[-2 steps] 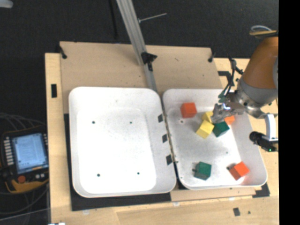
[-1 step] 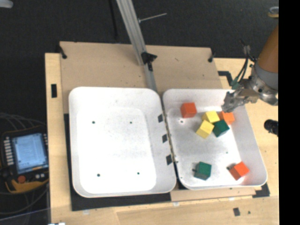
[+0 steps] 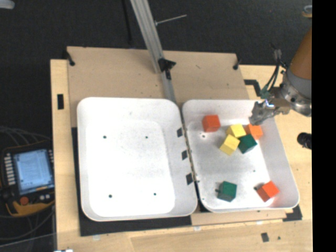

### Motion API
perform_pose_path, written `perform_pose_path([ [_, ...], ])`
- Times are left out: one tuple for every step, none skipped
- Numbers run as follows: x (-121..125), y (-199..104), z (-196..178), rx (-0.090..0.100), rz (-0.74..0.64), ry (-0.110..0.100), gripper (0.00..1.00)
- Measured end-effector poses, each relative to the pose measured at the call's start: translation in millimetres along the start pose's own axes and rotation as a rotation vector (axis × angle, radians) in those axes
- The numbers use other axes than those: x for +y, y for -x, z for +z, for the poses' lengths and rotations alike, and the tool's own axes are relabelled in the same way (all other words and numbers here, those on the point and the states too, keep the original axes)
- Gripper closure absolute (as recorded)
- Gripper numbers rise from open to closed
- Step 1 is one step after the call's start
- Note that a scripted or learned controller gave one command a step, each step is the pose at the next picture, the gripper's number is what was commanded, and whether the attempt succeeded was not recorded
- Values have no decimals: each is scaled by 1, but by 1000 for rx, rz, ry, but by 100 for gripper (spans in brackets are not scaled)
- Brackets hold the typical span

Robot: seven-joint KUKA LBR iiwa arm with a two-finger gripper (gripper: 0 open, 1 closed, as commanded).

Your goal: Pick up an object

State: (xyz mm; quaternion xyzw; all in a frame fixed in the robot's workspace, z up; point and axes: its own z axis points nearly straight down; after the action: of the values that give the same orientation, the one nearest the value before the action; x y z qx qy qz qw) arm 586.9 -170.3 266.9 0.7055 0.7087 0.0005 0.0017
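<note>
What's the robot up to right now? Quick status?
Tool at right bin's far edge, nothing seen held. Nearest: orange block. Yellow blocks and green block crowd it.

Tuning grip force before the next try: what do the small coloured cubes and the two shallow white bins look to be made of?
The small coloured cubes, such as the orange one and the green one, look like painted wood or hard plastic: flat matte faces, crisp edges, no glare. The view cannot settle which. The right shallow white bin and the left one look like moulded plastic: smooth walls, rounded corners.

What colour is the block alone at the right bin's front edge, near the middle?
Dark green block, seen in the camera view.
</note>
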Motion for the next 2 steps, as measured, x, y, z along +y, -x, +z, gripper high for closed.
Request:
perform_pose_path([
  [15,-54,13,2,-2,-3,100],
  [25,-100,25,3,-1,-5,100],
])
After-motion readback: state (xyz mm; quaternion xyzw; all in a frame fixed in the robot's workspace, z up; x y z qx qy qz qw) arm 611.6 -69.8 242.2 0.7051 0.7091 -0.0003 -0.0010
